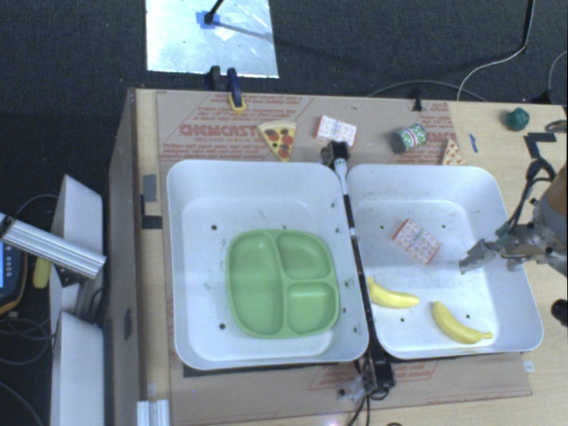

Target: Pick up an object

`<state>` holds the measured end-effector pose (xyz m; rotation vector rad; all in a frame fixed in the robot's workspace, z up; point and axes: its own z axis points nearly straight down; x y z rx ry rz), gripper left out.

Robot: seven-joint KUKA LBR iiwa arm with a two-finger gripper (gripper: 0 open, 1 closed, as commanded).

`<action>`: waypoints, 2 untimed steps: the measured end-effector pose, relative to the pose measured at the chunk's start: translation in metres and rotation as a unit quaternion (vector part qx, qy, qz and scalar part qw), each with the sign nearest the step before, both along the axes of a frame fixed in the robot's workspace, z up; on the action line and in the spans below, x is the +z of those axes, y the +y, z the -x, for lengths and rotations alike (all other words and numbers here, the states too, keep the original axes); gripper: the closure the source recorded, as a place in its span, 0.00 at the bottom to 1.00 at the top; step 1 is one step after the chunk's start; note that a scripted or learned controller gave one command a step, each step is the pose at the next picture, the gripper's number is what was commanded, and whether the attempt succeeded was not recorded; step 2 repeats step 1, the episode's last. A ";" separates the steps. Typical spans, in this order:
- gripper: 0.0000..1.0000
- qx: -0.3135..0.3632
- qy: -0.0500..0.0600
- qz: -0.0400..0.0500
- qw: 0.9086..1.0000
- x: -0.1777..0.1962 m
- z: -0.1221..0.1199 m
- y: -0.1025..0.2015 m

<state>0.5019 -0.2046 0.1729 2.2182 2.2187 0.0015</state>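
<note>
two curved yellow plastic bananas (461, 324) lie in the right white bin (510, 204), near its front edge. likely light, stiff and smooth; best pinched across the mid-body. gripper (475, 256) hovers nearby, fingers' state cannot be told.

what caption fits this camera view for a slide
Gripper at the right bin near a red-patterned card and two bananas; green divided plate in the left bin.
</note>
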 end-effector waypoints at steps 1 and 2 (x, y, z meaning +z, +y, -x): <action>0.00 0.001 0.002 -0.001 1.000 -0.053 0.015 0.045; 0.00 0.001 0.002 -0.001 1.000 -0.053 0.015 0.045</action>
